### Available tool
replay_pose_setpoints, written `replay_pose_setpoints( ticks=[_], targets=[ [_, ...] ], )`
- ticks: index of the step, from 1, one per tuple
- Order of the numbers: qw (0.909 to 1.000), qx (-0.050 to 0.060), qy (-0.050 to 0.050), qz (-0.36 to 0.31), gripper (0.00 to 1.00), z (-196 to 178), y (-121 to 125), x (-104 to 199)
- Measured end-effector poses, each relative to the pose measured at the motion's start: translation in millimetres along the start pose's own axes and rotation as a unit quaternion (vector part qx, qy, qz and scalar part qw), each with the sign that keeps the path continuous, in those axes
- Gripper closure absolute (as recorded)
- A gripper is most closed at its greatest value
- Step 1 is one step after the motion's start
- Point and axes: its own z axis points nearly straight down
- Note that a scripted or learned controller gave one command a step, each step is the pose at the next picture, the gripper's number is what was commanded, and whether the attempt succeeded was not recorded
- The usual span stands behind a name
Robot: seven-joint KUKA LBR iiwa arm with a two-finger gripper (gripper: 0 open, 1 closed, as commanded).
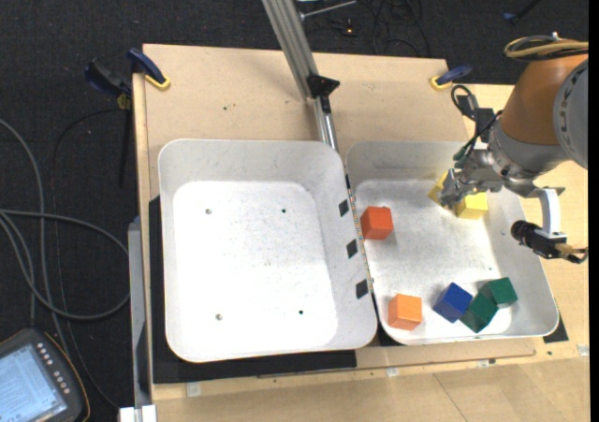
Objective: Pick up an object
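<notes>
In the right bin (412, 167), my gripper (457, 192) is down at the far right part, right over a yellow block (472, 206). The block pokes out on both sides of the gripper, with a small yellow corner at its left. An orange-red cube (376, 222) lies near the bin's left wall. Along the near edge sit an orange cube (404, 311), a blue cube (455, 301) and two green cubes (493, 301) touching each other.
The left bin (248, 247) lies beside the right one, with black clips on the shared rim. A slanted metal pole (290, 27) rises from the far side. The grey arm with its orange band (547, 102) enters from the right.
</notes>
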Motion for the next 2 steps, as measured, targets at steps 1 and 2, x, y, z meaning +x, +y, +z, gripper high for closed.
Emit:
replay_pose_setpoints(
  ticks=[1, 2],
  targets=[
    [1.0000, 0.007, 0.002, 0.000, 1.00, -44.1, 4.0, 4.8],
    [1.0000, 0.008, 0.002, 0.000, 1.00, -72.5, 5.8, 4.7]
  ],
)
